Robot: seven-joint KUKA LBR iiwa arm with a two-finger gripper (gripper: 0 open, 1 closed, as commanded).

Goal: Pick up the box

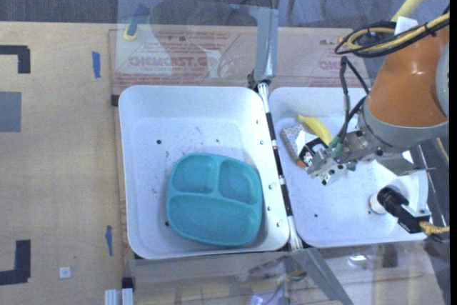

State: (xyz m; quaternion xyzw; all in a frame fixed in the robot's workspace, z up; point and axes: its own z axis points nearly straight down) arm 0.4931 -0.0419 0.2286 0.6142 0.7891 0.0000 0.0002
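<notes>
From above, the pale wooden desk [57, 153] carries two shallow white bins side by side. The left bin [143, 111] holds a teal plate [214, 200] with three compartments, lying flat in the bin's near half and reaching close to the wall next to the other bin. In the right bin [321, 225] the box [293, 137], small, pale grey and speckled, lies in the far left part, near the wall shared with the left bin. A yellow thing [315, 127], long and slightly curved, lies just beside the box on its right, slanting across the bin floor. A small black-and-white thing [311, 151] sits below the yellow one, close to the box; whether it touches the box is unclear. The arm [407, 89], grey with its orange band, reaches in from the right over the right bin, and its gripper [327, 166] is low over the middle of that bin, just right of the black-and-white thing and near the box but not around it. I cannot tell how wide the gripper stands, and nothing shows in its grasp. Behind the bins a clear sheet with red print [178, 61] lies on the desk, with a strip of blue tape [96, 64] to its left.
</notes>
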